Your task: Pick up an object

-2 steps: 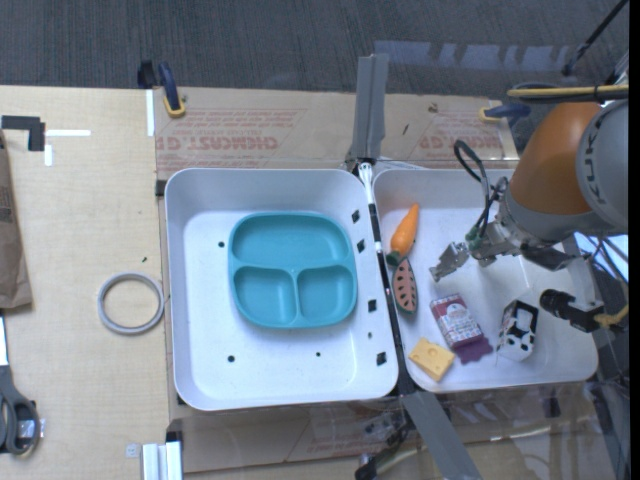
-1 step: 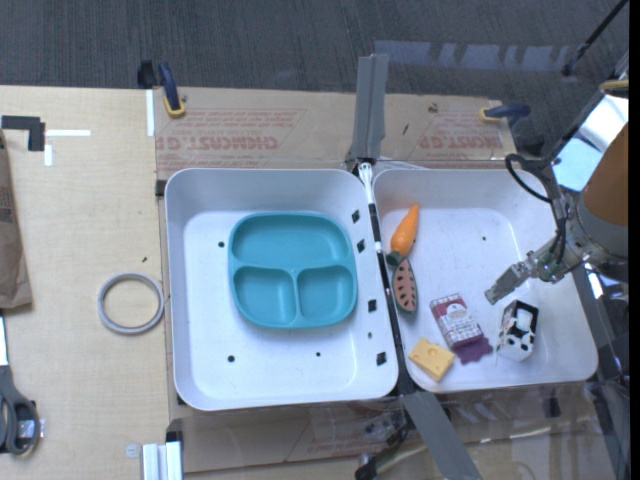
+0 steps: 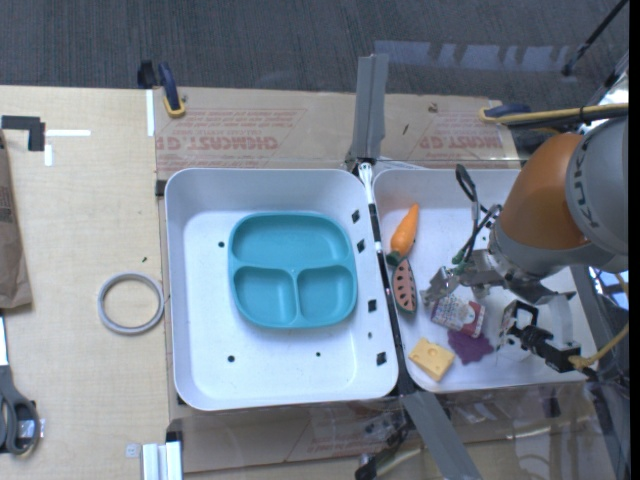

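Note:
The right bin [image 3: 436, 200] holds an orange carrot [image 3: 404, 228], a watermelon slice [image 3: 404, 285], a yellow cheese wedge [image 3: 432, 359], a purple piece [image 3: 470, 347] and a small red-and-white packet [image 3: 456, 314]. My gripper [image 3: 442, 290] is low in this bin, right over the packet's upper left edge and just right of the watermelon slice. Its metal tip hides part of the packet. I see nothing lifted clear of the bin floor.
The left bin [image 3: 200, 298] carries a teal divided plate [image 3: 294, 268]. On the bench to the left lie a grey tape ring [image 3: 131, 302], scissors [image 3: 18, 418] and a brown bag [image 3: 10, 238]. The arm's orange band [image 3: 545, 203] hangs over the right bin's right side.

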Action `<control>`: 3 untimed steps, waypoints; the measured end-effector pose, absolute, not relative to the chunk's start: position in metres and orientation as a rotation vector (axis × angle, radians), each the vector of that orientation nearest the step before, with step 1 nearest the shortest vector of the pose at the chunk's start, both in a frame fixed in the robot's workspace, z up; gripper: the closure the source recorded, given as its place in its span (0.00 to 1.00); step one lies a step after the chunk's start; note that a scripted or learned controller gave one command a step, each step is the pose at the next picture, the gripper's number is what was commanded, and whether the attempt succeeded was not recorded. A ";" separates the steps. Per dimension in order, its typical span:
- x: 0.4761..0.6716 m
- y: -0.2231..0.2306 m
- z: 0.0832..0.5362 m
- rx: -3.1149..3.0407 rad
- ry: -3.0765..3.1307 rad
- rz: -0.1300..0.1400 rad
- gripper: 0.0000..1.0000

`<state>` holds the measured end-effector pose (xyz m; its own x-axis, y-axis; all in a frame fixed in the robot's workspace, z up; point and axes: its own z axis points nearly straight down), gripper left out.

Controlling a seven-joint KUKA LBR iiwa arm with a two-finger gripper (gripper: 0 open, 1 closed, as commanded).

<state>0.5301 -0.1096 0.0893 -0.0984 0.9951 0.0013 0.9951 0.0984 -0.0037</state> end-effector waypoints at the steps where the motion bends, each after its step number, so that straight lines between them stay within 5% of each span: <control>1: 0.477 -0.101 0.089 -2.117 -2.314 0.004 0.00; 2: 0.477 -0.102 0.095 -2.119 -2.308 0.007 1.00; 3: 0.479 -0.073 0.201 -2.132 -2.304 0.006 1.00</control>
